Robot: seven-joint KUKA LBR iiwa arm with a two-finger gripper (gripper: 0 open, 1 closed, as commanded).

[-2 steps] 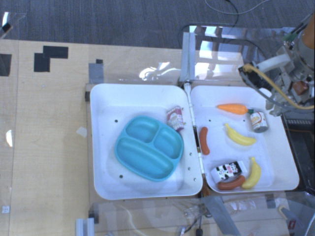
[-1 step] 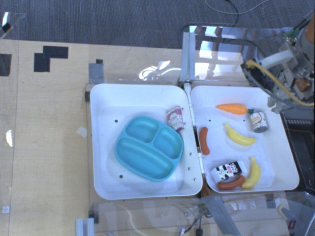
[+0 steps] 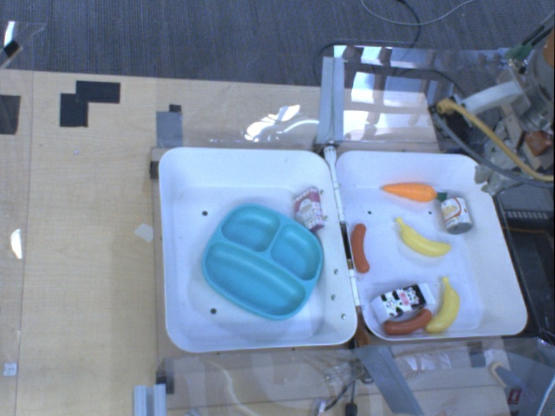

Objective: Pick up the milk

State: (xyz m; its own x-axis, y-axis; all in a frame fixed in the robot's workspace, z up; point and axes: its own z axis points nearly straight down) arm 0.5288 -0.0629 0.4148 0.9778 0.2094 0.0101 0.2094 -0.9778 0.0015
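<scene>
Nearest the camera, at the front edge of the right bin, a brown sausage lies crosswise, touching the front of the milk, a small carton with a black-and-white cow pattern that lies on its side in the bin's front part, a little left of the middle. Just to the right of both, a yellow banana stands lengthwise, its lower end curling toward the sausage's tip

In the left bin, a blue divided plate fills much of the floor, turned at a slant, with nothing on it

Further back in the right bin, a second, redder sausage lies lengthwise close to the wall that the two bins share. A second banana lies at an angle near the bin's middle, well apart from the milk. Behind it and to the right, a small can with a light label lies tipped over. Across the shared wall, in the back right corner of the left bin, a small reddish packet rests against the plate's far rim

Furthest back in the right bin, an orange carrot lies crosswise, its tip close to the can's green top

The arm hangs over the back right corner of the right bin, wrapped with a yellow hose, far from the milk. Its gripper is lost among the grey parts there, and I cannot tell whether it is open or closed; nothing is seen held in it
</scene>
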